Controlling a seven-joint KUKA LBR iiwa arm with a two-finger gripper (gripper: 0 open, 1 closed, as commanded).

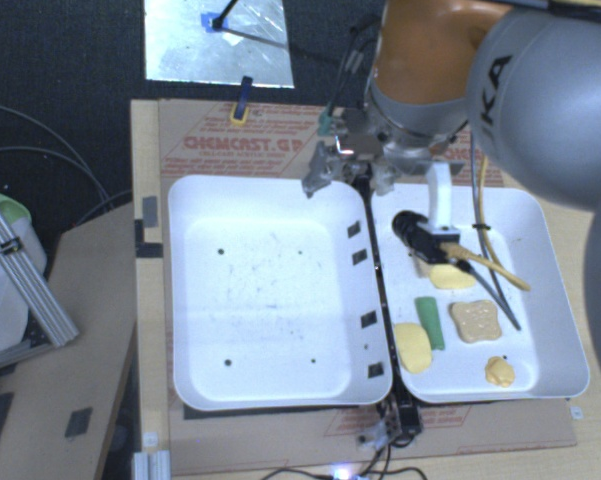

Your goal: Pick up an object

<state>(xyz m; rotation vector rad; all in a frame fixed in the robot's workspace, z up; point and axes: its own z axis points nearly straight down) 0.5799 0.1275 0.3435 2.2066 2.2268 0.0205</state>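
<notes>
The grey arm (540, 78), with its orange band, comes in from the upper right and covers that corner of the scene. Below it the table (240, 143) carries the two white bins side by side. The left bin (270, 288) has a few small dark specks on its floor, and the right bin (545, 268) holds all the loose things. The tool (348, 173) hangs over the far end of the rim where the two bins meet; whether it is open or closed I cannot tell, and nothing can be seen held in it. In the right bin, a tan toast-shaped piece (474, 320) lies near the middle and a pale yellow slice (452, 278) lies just beyond it. A round yellow piece (413, 347) sits by the dividing rim, touching a green stick (429, 323), and a small yellow lump (499, 371) lies near the front wall.
</notes>
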